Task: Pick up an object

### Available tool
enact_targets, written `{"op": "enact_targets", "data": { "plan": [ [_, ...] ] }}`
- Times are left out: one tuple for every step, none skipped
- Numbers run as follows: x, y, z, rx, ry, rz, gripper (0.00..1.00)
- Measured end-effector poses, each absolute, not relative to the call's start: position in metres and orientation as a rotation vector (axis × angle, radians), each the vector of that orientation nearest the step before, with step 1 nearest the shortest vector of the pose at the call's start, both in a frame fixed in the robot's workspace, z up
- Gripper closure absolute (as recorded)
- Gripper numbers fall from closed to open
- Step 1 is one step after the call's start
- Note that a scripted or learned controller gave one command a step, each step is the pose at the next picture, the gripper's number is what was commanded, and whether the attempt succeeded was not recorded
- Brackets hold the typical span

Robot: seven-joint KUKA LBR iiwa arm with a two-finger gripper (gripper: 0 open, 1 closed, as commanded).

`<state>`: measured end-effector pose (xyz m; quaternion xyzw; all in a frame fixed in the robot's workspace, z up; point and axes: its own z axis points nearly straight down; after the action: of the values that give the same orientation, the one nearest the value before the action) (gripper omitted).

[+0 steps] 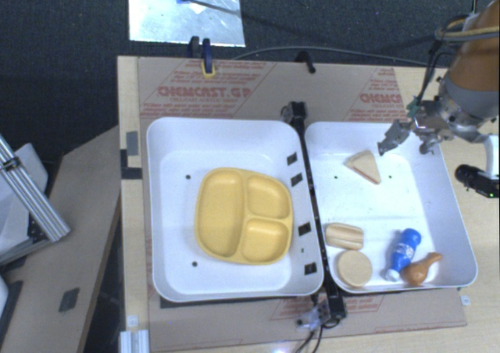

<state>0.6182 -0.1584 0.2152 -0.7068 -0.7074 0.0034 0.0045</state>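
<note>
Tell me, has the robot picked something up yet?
Not yet. Done: the hand has reached over the far part of the right bin. In hand: nothing is between its fingers, which sit spread just above the tan wedge. Left: lower, grip and lift one item. The bun, round biscuit, blue bottle and drumstick all lie in the bin.

Gripper [406, 137] hangs over the right bin [437, 187], wedge [364, 165] just left, bottle [402, 252] well below, tray [244, 215] far left.

Place: robotics lab bench
Evidence: two white bins [306, 187] clamped on cardboard-covered bench [234, 86]; aluminium framing [31, 195] at 9 o'clock
</note>
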Motion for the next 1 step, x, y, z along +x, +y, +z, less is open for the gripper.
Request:
{"op": "enact_targets", "data": {
  "plan": [
    [0.6207, -0.1580, 0.2234, -2.219, -2.226, -0.001, 0.00]
  ]
}}
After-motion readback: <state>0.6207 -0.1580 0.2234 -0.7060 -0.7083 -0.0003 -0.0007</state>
